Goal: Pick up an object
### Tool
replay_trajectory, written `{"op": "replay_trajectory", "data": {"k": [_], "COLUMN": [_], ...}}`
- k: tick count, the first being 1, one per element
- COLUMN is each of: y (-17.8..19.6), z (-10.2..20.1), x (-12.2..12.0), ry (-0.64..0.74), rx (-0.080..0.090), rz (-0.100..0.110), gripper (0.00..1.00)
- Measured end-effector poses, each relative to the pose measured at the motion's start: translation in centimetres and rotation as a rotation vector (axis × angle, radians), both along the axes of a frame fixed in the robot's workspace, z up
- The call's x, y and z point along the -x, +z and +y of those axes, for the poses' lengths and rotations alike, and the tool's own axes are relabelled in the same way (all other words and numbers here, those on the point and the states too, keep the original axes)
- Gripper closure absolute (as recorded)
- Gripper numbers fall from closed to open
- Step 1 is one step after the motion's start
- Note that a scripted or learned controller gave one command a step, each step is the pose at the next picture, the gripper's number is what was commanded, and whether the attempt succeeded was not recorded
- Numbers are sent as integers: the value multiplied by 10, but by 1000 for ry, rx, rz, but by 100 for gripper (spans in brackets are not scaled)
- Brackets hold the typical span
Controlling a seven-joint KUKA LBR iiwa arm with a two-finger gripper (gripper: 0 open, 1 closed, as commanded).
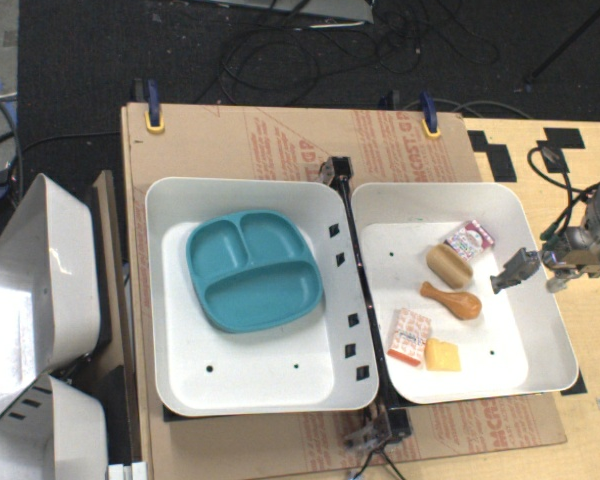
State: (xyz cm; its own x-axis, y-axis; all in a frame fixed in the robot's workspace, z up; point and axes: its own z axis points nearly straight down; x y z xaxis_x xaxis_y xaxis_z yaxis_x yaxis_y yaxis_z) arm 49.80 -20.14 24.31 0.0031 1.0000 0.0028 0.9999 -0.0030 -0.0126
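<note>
You have the tabletop [280, 138] filling the middle of the frame, a brown board carrying two shallow white bins side by side. The left bin [170, 368] sits centre-left and holds one big teal divided plate [252, 270], lying flat in its upper half. The right bin [540, 358] sits centre-right and holds all the small pickable things, clustered in its middle: a tan bread-roll shape [449, 264] touching a pink-and-white packet [469, 238] just above and right of it, a brown drumstick-shaped toy [452, 300] just below the roll, then a red-and-white packet [409, 336] lower left with a small yellow wedge [442, 355] touching its right side.

The hand [515, 268] comes in at the right edge of the frame, over the right bin's right side, near the drumstick toy but apart from it. You cannot tell from here whether it is spread or closed, and nothing is seen between its tips.

Watch the crowding. My judgement is that the roll and pink packet lie so close that a descent there may nudge one aside. The flat packets give little to pinch, and the rounded drumstick could roll out. The hand also stands close to the bin's right wall, so a low sweep could catch the rim.
</note>
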Motion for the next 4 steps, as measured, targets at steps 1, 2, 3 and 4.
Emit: {"op": "replay_trajectory", "data": {"k": [1,2,3,4], "y": [7,-57,-109,-154], "z": [1,1,12,13], "x": [-3,-3,-4,-3], "ry": [4,1,2,2], "rx": [3,1,1,2], "rz": [-12,-8,-8,-9], "gripper": [0,0,0,0]}}
